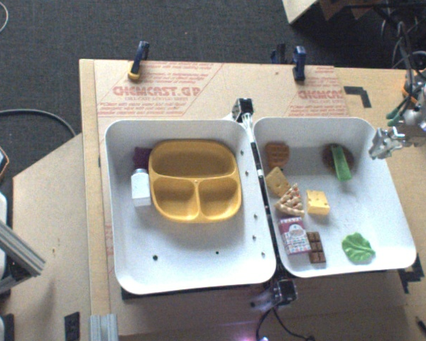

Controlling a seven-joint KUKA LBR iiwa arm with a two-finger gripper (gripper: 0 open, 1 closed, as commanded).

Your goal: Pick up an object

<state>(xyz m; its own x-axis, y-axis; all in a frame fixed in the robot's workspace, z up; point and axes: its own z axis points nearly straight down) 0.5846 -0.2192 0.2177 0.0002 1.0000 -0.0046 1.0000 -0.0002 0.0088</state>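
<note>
The right bin (pixel 392 203) holds several toy foods. A brown cookie (pixel 277 151) lies at its back left, with a cheese wedge (pixel 276 181) and a pizza slice (pixel 292 201) in front of it. A yellow cheese block (pixel 317 202) sits mid-bin. Toward the back, a green pod (pixel 340 162) rests on a brown piece. A red-and-white packet (pixel 292 234), a chocolate bar (pixel 316 247) and a green leaf (pixel 358 248) lie along the front. My gripper (pixel 385 144) hangs over the right bin's back right rim, to the right of the green pod, with nothing seen in it.
The left bin (pixel 128 261) holds a yellow divided plate (pixel 194 180), with a small white bottle (pixel 140 187) and a purple item (pixel 142 155) at the plate's left. Clamps (pixel 138 60) (pixel 298 61) stand at the board's back edge. Cables run along the divider between the bins.
</note>
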